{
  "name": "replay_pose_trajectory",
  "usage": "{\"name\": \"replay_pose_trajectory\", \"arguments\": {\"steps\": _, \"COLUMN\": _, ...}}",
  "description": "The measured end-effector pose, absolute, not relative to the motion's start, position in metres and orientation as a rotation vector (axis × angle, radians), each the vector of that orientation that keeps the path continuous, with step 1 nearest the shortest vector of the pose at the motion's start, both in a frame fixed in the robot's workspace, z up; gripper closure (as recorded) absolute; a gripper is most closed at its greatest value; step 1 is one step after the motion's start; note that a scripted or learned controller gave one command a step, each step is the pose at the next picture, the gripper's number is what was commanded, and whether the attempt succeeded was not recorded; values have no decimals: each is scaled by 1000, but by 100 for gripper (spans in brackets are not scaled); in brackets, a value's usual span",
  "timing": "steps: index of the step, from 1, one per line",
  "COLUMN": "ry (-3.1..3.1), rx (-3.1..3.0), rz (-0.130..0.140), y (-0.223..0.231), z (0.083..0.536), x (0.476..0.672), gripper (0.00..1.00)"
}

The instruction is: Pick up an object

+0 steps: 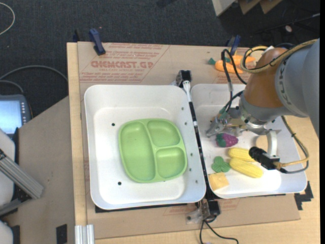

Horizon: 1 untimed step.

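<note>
Dark carpet surrounds the bench; a lit screen [10, 117] sits at far L edge. Bench top is a brown board [127, 60] w/ red print, a blue clamp [96, 40] on its upper L edge.

L bin [101, 100], white & shallow, holds one green divided plate [152, 149], 3 compartments, lying flat approx. in the middle of the bin.

R bin [203, 98] sits just beside it, rims touching along a black strip. Gripper [222, 127] is low over the R bin's L half, pointing toward the L bin. Can't tell how far it's open, the tip is a tangle of metal & wires from this angle, & nothing is seen held in it.

Purple piece [227, 139] lies on the bin floor just below the gripper tip in the view, v. close; contact can't be judged. Nearer the front rim: small green piece [220, 163], then a pale yellow block [219, 181] at the front L corner. Two yellow corn cobs [244, 161] lie side by side, just R of the green piece.

Arm [289, 80], grey w/ orange band, comes in from the R above the bin. An orange carrot-like item [226, 65] lies on the board behind the R bin, outside it.
</note>
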<state>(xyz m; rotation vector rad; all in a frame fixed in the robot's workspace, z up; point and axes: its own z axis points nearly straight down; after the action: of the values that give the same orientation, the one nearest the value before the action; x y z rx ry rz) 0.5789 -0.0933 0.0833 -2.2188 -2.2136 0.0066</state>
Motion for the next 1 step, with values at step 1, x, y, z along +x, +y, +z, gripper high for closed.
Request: {"name": "replay_pose_trajectory", "arguments": {"steps": 1, "ry": -2220, "rx": -2225, "rz": -2, "y": -94, "z": 95, "x": 583, "gripper": 100}}
